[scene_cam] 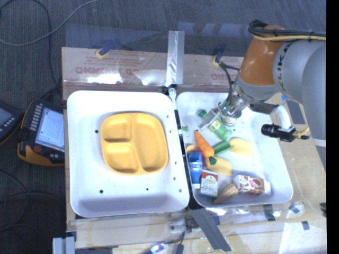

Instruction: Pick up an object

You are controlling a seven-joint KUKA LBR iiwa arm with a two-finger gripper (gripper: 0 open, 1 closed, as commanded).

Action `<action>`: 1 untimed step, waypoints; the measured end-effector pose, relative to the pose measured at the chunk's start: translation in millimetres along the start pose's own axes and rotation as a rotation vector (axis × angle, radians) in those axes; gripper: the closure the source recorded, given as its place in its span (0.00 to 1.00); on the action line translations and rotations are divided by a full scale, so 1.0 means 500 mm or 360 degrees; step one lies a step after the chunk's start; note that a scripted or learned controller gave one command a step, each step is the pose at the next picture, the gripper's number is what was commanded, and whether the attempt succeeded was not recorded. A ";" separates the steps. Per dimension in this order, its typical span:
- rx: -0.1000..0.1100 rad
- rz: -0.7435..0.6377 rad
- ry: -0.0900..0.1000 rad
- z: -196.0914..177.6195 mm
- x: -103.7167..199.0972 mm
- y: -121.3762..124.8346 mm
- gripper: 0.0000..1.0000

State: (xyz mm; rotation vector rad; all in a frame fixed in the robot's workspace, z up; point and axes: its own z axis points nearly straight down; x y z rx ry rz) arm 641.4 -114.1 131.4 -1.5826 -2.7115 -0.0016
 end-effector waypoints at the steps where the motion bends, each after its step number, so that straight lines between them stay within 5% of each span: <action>1: -0.0014 0.0081 -0.0014 0.083 0.037 -0.045 0.00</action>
